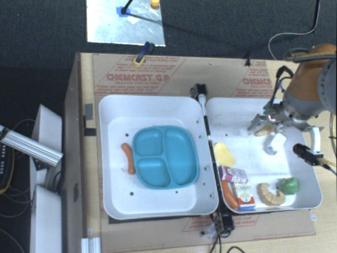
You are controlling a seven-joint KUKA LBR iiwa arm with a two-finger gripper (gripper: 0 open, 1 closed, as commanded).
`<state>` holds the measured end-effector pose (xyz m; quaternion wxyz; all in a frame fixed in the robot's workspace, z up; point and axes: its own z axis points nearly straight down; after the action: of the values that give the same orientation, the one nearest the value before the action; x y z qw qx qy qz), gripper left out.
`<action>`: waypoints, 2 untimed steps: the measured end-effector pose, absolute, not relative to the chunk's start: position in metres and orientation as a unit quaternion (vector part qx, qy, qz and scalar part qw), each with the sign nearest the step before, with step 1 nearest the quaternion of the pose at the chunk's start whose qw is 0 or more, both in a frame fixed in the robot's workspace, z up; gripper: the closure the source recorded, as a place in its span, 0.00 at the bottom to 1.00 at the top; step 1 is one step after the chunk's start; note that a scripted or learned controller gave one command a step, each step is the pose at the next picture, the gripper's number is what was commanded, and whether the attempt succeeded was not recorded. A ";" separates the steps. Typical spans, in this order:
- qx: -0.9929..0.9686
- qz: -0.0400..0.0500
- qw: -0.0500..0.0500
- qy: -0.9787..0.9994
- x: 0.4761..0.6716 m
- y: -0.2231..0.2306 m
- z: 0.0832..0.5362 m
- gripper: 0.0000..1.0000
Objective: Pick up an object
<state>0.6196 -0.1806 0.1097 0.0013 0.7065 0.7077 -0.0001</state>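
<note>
Tan and small, an object (pixel 261 132) is lying under the claw (pixel 266 124) at the far side of the right bin (pixel 231 109), and whether it is a thing being gripped or merely touched is unclear. Whether the claw is wide or narrow I cannot tell, since the wrist is covering it from above. A pale grey piece (pixel 275 141) is sitting just nearer, beside that tan object.

Further out in the same bin, a yellow banana-like piece (pixel 224 154) is lying by the left wall, with a red-and-white packet (pixel 235 175) and a small carton (pixel 244 195) near it, and an orange carrot-like stick (pixel 227 192) resting along the near-left corner. A beige croissant-like ring (pixel 271 194) and a green pepper-like thing (pixel 288 184) are sitting at the near right.

The arm (pixel 310 86), grey with orange, is reaching in from the right.

In the left bin (pixel 116 109), a blue divided plate (pixel 165 156) is lying in the middle, with an orange sausage (pixel 128 157) just left of it.

Both bins are resting on a cardboard-covered tabletop (pixel 158 73).
</note>
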 end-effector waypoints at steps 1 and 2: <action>0.706 0.000 0.001 0.708 0.612 -0.207 0.098 0.00; 0.706 0.001 0.003 0.708 0.613 -0.207 0.109 1.00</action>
<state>0.6130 -0.2069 0.1092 0.0026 0.7061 0.7081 0.0014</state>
